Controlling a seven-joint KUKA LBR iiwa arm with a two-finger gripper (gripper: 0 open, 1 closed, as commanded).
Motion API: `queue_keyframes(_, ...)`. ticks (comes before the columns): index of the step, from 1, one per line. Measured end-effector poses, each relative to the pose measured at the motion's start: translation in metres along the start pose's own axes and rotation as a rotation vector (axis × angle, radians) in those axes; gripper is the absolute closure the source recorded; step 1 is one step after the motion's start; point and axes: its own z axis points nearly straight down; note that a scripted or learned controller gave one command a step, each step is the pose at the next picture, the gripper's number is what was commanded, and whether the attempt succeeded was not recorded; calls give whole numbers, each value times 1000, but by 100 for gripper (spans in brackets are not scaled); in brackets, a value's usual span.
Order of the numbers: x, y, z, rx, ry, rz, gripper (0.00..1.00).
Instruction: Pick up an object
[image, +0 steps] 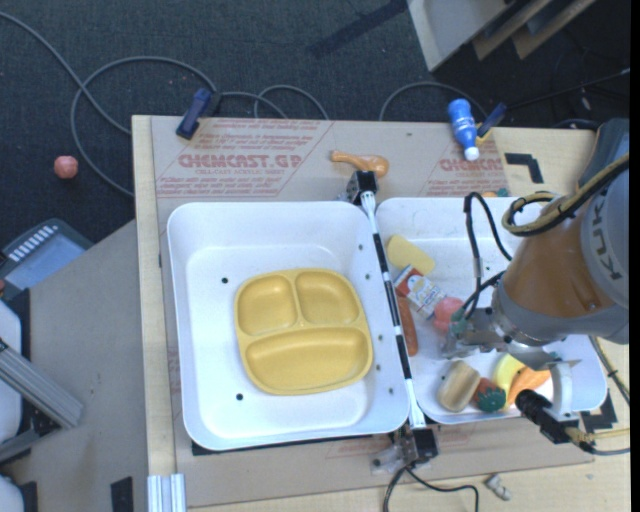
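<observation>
My gripper (462, 338) reaches down into the right bin (440, 218), its body hiding the fingertips. Just under and around it lie a pink object (447, 311), a tan bread-like piece (459, 385), a teal piece (490, 401) and a yellow and orange piece (520, 378). Further up the bin lie a yellow block (411, 254) and a red and white wrapped item (418, 293). A thin red stick (408, 330) lies along the divider. The left bin (200, 260) holds a yellow divided plate (301, 329).
The grey arm with its orange band (560, 280) covers the right part of the right bin. A blue bottle (463, 126), an orange-handled clamp (360, 165) and a blue clamp (195, 112) sit on the board behind the bins.
</observation>
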Motion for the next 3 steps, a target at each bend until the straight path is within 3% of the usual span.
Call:
queue_keyframes(1, 0, 0, 0, 0, 0, 0, 0)
queue_keyframes(2, -3, 53, 9, -1, 0, -3, 0)
queue_keyframes(3, -4, 54, -2, -7, -3, -1, 100)
